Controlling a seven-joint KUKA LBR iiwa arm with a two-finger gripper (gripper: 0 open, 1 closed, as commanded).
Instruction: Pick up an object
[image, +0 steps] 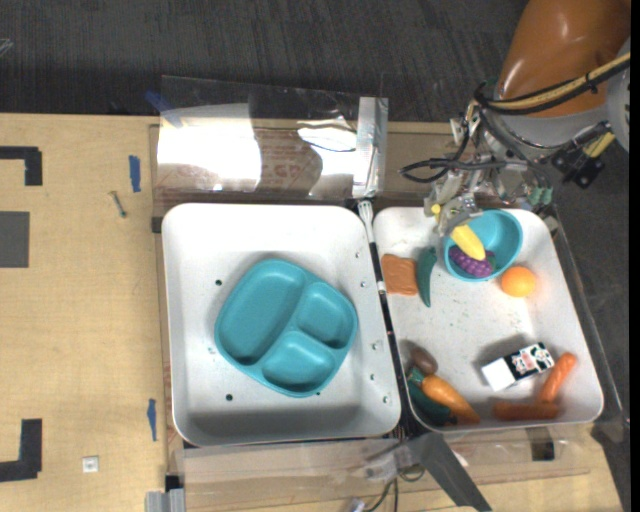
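Observation:
My gripper (462, 207) hangs over the far edge of the right bin (470, 310), under the grey arm with its orange band. Just right of and below it sits a small blue bowl (500, 236), tilted, with a yellow banana (468, 240) and purple grapes (470, 264) in it. The gripper is at the bowl's left rim; whether it touches the bowl is unclear. An orange (518, 282) lies right beside the bowl.
The right bin also holds a brown bread slice (400, 275), a dark green piece (425, 275), a milk carton (517, 366), two carrots (447, 395) (560, 372) and a red sausage (525, 408). A teal divided plate (288, 325) lies in the left bin (190, 250).

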